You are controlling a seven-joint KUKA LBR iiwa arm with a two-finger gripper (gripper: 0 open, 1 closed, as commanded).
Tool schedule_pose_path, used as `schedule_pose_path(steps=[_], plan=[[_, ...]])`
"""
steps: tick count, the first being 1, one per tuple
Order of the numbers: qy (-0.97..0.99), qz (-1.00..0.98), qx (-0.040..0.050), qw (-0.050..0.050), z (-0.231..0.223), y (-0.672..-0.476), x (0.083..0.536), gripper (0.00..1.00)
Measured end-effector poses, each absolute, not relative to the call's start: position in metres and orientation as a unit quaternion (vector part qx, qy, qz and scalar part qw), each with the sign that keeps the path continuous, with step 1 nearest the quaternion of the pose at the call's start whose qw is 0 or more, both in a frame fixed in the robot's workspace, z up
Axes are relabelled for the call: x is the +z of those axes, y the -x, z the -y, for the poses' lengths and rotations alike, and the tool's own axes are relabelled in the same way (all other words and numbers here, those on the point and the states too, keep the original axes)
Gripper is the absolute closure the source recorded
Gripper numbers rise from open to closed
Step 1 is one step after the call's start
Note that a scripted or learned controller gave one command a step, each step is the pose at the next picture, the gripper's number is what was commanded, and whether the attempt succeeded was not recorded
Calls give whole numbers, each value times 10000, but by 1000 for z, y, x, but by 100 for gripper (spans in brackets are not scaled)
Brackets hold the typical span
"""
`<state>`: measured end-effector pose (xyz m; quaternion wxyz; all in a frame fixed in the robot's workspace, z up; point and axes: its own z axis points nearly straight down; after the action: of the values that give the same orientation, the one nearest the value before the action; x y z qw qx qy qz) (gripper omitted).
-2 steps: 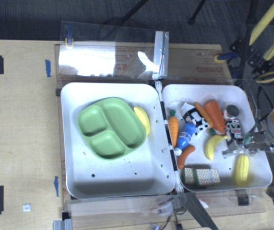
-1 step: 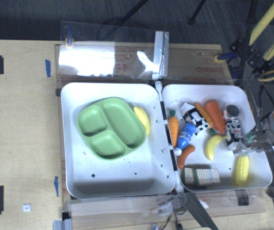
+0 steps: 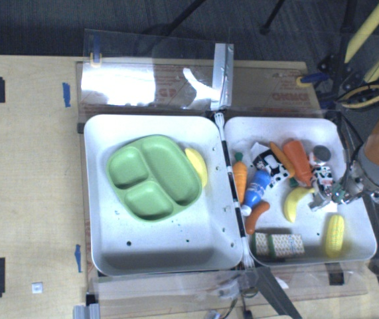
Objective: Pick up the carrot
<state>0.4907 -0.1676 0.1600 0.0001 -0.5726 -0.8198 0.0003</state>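
The carrot (image 3: 240, 179), small and orange with a green top, lies along the left wall of the right bin (image 3: 360, 252), its tip pointing toward the front. My gripper (image 3: 323, 195) hangs low over the right side of that bin, well to the right of the carrot. It is above the gap between a yellow banana (image 3: 293, 204) and a corn cob (image 3: 334, 234). The blue bottle (image 3: 258, 187) and the banana lie between it and the carrot.
The right bin also holds a larger orange toy (image 3: 297, 160), a black-and-white cow figure (image 3: 269, 163), a red-orange pepper (image 3: 257, 216), a speckled box (image 3: 279, 244) and a grey round piece (image 3: 320, 153). In the left bin (image 3: 109, 244) sit a green divided plate (image 3: 152, 176) and a yellow fruit (image 3: 198, 165).
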Motion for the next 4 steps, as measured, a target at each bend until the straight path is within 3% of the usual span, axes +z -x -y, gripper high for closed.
schedule_pose_path(steps=[1,2,3,4], plan=[[4139,9103,-1,23,127,-480,184,100],[4141,9102,0,22,127,-480,184,0],[4594,8882,1,0,157,-530,162,0],[4596,8881,0,0,157,-530,162,0]])
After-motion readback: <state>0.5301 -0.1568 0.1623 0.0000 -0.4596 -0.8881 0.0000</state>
